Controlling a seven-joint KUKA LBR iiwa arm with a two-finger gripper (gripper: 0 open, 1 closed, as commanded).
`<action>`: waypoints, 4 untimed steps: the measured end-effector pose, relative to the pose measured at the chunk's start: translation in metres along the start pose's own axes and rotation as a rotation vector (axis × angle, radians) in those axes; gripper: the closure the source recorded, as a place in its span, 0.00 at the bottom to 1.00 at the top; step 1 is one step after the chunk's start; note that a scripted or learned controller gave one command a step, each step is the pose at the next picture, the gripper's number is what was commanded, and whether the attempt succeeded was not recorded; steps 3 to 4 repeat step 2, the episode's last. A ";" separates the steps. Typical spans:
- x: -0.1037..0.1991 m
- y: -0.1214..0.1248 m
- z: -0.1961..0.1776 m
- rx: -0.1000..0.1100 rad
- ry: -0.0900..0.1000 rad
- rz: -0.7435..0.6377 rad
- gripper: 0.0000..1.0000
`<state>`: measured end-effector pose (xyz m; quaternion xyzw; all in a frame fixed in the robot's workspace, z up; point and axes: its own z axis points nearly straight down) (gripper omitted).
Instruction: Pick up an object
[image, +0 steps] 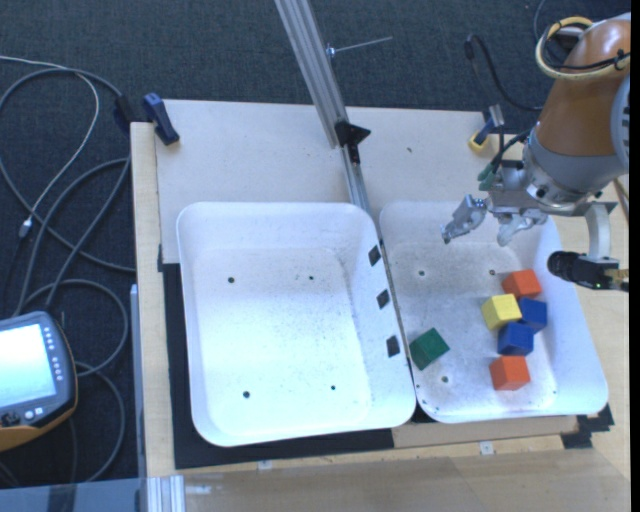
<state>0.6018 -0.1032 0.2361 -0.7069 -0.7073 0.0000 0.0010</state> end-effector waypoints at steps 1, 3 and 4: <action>-0.067 -0.026 0.123 0.006 0.000 0.004 0.00; -0.096 0.035 0.132 -0.007 -0.003 -0.002 0.00; -0.096 0.035 0.132 -0.007 -0.003 -0.002 0.00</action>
